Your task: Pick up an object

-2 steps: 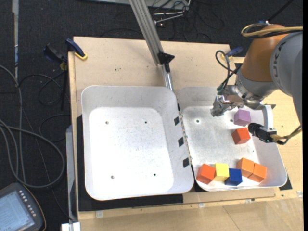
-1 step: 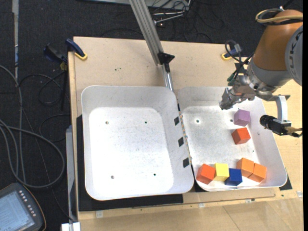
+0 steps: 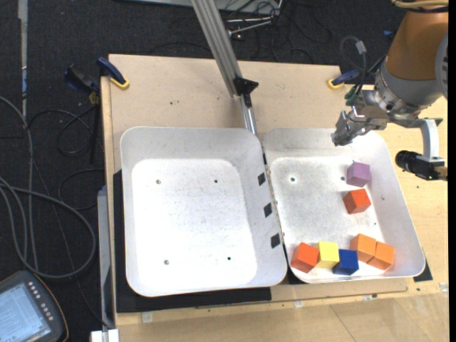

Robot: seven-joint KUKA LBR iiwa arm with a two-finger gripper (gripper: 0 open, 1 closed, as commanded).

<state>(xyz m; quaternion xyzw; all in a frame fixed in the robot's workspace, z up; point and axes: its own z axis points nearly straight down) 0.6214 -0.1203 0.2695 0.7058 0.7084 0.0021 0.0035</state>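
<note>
Below our two-finger gripper (image 3: pixel 345 135), small purple cube (image 3: pixel 358 173): looks light, rigid; grasp flat opposite sides. Gripper opening: we cannot tell.

The scene is lit evenly and fairly brightly from overhead, with no hard glare seen. The two white bins (image 3: pixel 192 212) are rendered bright but not washed out, their speckled floors being kept legible. Only soft, short shadows are cast beside the coloured blocks (image 3: pixel 343 255). The dark floor (image 3: pixel 50 155) around the desk (image 3: pixel 178 95) is left dim. Focus is moderate throughout; fine detail on the claw (image 3: pixel 343 135) is slightly smeared, and mild compression grain is noticed.
</note>
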